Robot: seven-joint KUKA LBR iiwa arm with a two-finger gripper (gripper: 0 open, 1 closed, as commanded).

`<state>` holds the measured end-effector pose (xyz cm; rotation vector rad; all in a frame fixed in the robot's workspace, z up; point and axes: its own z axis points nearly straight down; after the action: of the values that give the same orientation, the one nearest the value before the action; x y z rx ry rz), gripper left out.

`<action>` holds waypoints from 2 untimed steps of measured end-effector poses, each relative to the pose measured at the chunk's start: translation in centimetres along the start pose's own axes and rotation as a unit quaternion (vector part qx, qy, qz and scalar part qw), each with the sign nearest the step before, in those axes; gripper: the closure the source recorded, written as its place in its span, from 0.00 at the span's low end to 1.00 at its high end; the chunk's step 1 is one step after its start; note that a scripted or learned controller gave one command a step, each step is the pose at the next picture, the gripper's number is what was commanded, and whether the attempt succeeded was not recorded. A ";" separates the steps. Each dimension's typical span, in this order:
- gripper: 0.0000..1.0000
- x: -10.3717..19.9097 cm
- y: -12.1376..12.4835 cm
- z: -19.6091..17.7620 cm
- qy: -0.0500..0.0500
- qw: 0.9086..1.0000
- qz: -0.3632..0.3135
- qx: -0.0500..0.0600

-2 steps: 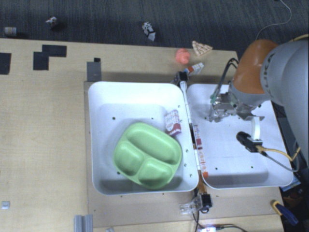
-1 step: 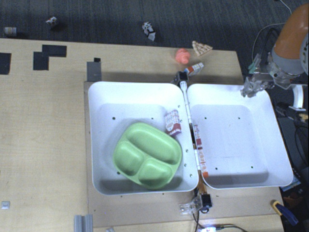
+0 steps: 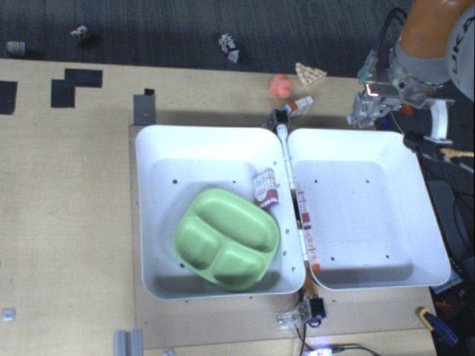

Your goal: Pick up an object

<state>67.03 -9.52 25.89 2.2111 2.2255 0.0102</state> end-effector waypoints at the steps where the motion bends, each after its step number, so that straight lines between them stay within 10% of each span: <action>1: 1.00 7.3 -11.5 4.5 0.000 1.000 0.001 0.004; 2: 0.00 7.2 -11.5 4.4 0.000 1.000 0.002 0.003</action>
<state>55.51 -2.38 21.39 2.2171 2.2240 0.0032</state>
